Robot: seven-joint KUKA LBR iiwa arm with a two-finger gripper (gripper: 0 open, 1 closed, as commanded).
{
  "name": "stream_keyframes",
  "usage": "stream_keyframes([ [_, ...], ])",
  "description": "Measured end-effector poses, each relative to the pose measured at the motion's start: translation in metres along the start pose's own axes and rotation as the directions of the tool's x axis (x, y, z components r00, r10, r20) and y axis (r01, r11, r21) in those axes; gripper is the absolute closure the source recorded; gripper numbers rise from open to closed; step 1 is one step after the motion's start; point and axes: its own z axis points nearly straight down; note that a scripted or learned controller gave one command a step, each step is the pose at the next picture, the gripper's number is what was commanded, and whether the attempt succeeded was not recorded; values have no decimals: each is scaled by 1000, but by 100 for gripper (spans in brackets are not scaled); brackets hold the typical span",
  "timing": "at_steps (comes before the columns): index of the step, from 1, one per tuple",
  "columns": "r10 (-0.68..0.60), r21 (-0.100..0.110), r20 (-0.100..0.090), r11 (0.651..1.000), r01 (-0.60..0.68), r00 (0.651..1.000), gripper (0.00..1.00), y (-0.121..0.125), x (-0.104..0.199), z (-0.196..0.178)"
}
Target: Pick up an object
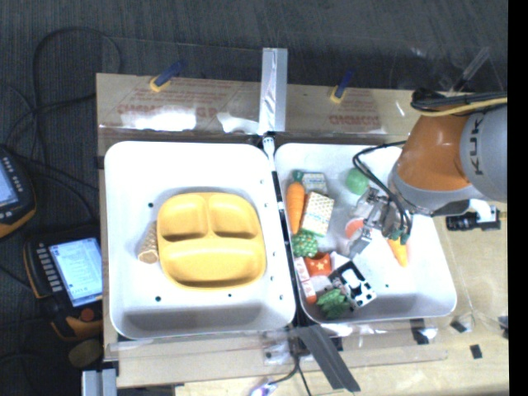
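Observation:
The right bin (429,291) holds several toy foods. A long orange carrot (294,207) lies along its left wall, beside a white box with green print (318,213). A green ball (356,181) sits near the back. My gripper (376,219) hangs low over the middle of this bin, under the orange wrist band. A small red-orange piece (355,227) lies just to its left. A short carrot (400,252) lies just to its right. I see nothing clearly held.
In the left bin (124,188), a yellow divided plate (211,238) has a tan cone (148,243) at its left edge. A red carton (318,266), a black-and-white item (356,286) and green leafy pieces (333,302) crowd the right bin's front left.

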Motion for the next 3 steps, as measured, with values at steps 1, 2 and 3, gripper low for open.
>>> stream_keyframes([
  [1, 31, 1, 3, 1000, -31, 1000, 0, -17, 51, -1],
  [2, 250, -1, 3, 968, -250, 968, 0, 35, 74, -2],
  [3, 178, -3, 8, 984, -178, 984, 0, 27, 95, -2],
])
